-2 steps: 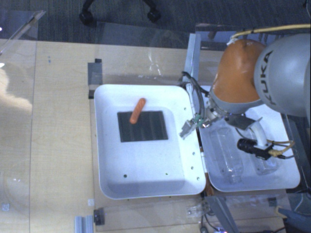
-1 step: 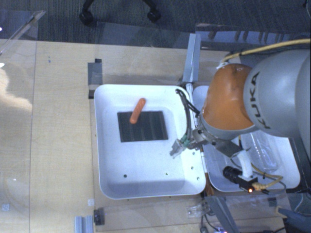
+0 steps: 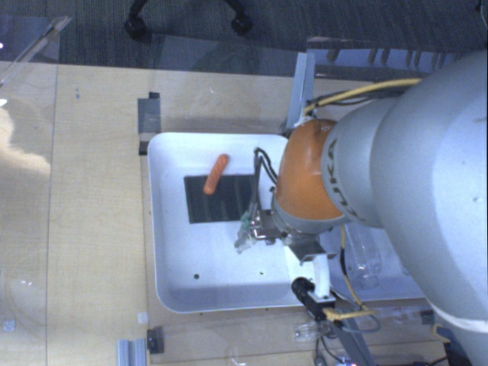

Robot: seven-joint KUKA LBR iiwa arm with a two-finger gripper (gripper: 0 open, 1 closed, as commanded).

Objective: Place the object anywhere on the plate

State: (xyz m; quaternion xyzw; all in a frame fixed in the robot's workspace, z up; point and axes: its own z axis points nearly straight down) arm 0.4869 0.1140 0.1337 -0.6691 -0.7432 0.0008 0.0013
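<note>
1. At the far left of the frame we see bare wooden bench (image 3: 76, 204), with a clear sheet's edge running across the upper left corner.
2. Moving right, we reach a white bin (image 3: 171, 265) with rounded corners, sitting left of center. 2 dark brackets hold its left side, 1 at the upper corner (image 3: 149, 120) and 1 at the lower corner (image 3: 155, 341).
3. Inside the bin lies a flat black plate (image 3: 217, 204), rectangular, in the bin's upper middle part.
4. An orange carrot (image 3: 216, 174) lies at a slant across the plate's upper edge, its lower end on the plate and its upper end over the white bin floor.
5. Just right of the plate, near the center of the frame, we see the gripper (image 3: 248, 239) hanging over the bin floor at the plate's lower right corner. It is apart from the carrot. We cannot tell whether it is open or closed, as the tip is small and blurred.
6. Above the gripper rises the orange band (image 3: 305, 178) of the arm, and the large grey arm (image 3: 412, 181) takes up the right of the frame.
7. Along the top of the frame we see dark carpet and the black legs of a chair (image 3: 191, 2).
</note>
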